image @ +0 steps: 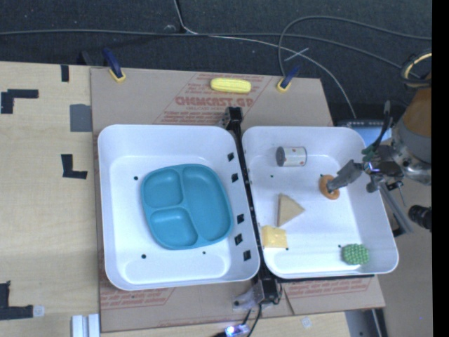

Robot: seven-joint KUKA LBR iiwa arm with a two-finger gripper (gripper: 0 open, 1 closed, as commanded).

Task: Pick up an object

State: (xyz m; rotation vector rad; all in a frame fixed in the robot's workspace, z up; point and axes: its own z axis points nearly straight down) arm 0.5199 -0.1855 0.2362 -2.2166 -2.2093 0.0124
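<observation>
1. Two white bins sit side by side: the left bin and the right bin, meeting at a black hinge-like divider.
2. The left bin holds one thing, a blue sectioned plate with three compartments, well left of the divider.
3. The right bin holds five loose things (counted from the divider outward): one yellow square block just beside the divider, one tan wedge near it, one grey-and-white cylinder lying on its side, one small orange round piece, and one green knobbly ball farthest from the divider.
4. One yellow corn-shaped toy lies on the cardboard beyond the divider's far end, outside both bins.
5. The gripper reaches in from the far side of the right bin, its dark tip over the orange piece, which looks flat, round and partly covered.
6. I cannot tell how far its fingers are spread, nor whether they have anything between them.
</observation>
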